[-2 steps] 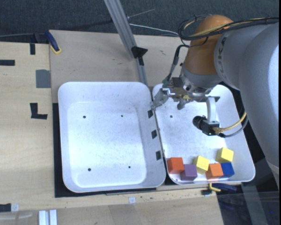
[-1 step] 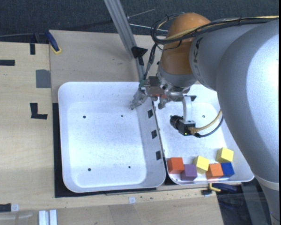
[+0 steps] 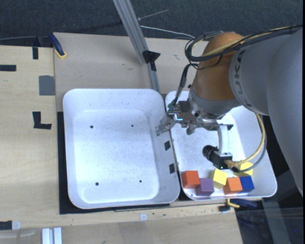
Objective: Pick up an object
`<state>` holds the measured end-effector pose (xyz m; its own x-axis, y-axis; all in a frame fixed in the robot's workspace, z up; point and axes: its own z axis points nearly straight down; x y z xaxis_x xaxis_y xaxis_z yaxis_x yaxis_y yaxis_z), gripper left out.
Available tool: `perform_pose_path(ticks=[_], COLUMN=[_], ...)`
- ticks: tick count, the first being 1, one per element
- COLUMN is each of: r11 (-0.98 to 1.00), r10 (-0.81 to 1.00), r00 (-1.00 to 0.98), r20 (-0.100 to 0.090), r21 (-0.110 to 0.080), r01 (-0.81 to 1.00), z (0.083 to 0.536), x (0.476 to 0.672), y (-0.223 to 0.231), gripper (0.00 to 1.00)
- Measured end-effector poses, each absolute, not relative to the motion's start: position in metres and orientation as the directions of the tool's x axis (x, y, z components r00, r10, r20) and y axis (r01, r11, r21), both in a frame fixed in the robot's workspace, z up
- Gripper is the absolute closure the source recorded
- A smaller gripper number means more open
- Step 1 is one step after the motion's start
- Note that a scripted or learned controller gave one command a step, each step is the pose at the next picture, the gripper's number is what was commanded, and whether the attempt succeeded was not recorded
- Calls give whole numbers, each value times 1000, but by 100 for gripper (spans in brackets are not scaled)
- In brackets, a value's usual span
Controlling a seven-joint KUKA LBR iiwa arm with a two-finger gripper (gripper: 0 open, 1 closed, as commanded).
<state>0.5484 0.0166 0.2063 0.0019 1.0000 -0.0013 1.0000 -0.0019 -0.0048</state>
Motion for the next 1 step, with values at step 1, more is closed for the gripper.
perform_pose_path(ticks=[1], r11=[9], r10=[1000], r00=[-9], r20=[2], r21=[-6], r01=[1000], z=[191], x=[524], y=[99], gripper=[0])
